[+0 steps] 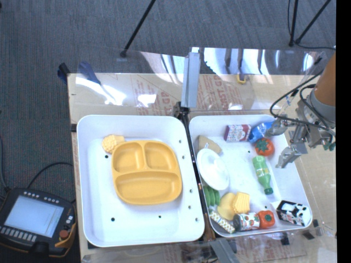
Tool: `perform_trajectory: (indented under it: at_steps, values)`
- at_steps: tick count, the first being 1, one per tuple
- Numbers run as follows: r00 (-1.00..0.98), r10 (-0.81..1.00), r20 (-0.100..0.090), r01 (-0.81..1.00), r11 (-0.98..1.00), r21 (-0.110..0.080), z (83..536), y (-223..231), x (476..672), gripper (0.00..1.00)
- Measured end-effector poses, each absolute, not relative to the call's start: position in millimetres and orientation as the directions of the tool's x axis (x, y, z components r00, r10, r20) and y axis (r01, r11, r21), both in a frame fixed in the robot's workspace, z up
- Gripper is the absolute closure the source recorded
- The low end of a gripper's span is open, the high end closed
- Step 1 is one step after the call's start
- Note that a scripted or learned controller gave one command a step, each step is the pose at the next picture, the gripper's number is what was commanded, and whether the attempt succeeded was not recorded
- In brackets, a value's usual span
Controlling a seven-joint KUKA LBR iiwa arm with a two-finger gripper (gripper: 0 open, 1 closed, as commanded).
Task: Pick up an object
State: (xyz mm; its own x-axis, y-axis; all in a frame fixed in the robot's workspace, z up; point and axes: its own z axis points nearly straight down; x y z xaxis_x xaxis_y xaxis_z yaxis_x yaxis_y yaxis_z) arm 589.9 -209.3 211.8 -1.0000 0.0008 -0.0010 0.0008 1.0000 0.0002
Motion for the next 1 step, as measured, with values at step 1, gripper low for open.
perform_trajectory:
  at_steps: [1]
  values:
    - [-0.996, -0.092, 0.002, -0.092, 0.996, 0.002, 86.0, -192.9, 564.2, 0.0]
